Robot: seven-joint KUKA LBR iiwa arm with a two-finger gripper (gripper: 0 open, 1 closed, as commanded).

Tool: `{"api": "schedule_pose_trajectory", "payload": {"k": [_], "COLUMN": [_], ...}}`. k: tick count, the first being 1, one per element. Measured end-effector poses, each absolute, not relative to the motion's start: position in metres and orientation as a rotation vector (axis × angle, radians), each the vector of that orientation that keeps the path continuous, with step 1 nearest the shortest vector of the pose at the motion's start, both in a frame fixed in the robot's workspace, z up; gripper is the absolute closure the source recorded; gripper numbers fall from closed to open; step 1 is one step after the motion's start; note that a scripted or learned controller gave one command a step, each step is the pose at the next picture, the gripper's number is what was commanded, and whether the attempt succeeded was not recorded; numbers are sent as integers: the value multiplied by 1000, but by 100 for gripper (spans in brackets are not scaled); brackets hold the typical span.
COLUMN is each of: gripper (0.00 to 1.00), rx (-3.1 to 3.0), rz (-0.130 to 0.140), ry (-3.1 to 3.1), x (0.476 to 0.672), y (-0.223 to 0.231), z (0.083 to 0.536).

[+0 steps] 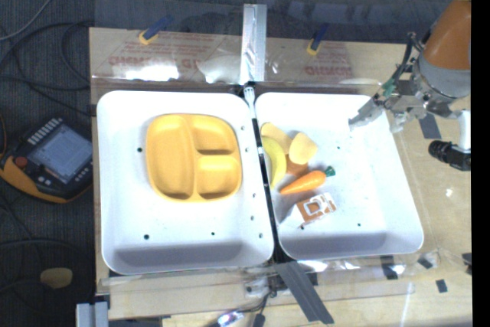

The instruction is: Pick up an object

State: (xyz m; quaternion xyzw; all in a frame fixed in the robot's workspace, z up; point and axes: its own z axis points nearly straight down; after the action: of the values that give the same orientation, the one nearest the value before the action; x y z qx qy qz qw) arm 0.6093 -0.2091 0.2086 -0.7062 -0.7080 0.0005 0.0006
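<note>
Nearest the lower frame edge, the small orange-and-white printed card (317,207) lies flat in the glossy white right bin (383,233), below the smooth tapered carrot (304,181) and rounded yellow fruit pieces (287,149). Gripper (366,116) hovers upper right; finger opening cannot be told. Risk: clustered, slick targets may slip.

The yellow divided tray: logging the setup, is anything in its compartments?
Empty. The yellow divided tray in the left bin shows bare yellow compartments.
</note>
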Motion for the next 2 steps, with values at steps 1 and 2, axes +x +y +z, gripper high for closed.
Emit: {"api": "schedule_pose_trajectory", "payload": {"k": [1,2], "gripper": [0,0], "rx": [-2105,-1885], "rz": [3,-3], "ry": [-2332,-2518], "x": [628,644], "y": [-139,-120], "z": [177,96]}}
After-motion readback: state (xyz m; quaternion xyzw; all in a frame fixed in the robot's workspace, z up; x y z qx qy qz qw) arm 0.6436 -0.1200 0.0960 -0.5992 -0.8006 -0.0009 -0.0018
